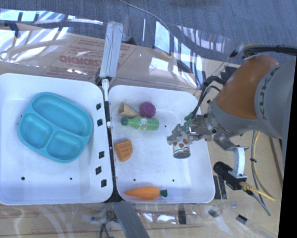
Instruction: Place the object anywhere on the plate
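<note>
1. A blue plate (55,127) with three compartments is being borne by the left bin (5,180), tilted a little against the bin's edges, with nothing lying on it.
2. The right bin (183,185) is being shared by several things: a purple ball (147,109) near the far wall, a tan wedge (128,109) just beside it to the left, and a green bottle (140,123) lying on its side just below both.
3. An orange waffle-like piece (123,150) is lying near the divider between the bins, and a carrot (145,192) is lying along the near wall, its green end pointing right.
4. The gripper (180,140) is being held over the right side of the right bin, the grey arm (256,101) with its orange band reaching in from the right.
5. A small can (181,149), grey with a patterned label, is being seen right at the fingertips, touching or overlapped by them; whether it is being clamped between the fingers cannot be told.
6. The can is being kept well apart from the plate; the bottle, the waffle-like piece and the divider wall are lying between them.
</note>
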`<control>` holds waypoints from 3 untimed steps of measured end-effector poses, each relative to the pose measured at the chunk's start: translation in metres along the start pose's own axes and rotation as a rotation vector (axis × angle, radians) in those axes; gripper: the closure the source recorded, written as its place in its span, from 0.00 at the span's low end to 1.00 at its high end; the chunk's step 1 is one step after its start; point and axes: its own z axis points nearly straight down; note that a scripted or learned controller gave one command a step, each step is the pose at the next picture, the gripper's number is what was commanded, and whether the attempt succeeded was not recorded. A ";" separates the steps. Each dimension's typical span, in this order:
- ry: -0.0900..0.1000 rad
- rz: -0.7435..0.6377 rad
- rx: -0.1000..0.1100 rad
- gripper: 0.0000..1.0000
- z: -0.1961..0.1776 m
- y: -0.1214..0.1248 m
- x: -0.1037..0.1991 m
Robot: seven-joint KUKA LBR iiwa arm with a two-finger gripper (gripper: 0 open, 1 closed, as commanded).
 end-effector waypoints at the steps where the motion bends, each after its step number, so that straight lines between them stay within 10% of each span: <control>1: 0.001 -0.009 0.003 1.00 0.026 0.037 0.081; 3: 0.002 -0.009 0.001 1.00 -0.028 0.063 0.243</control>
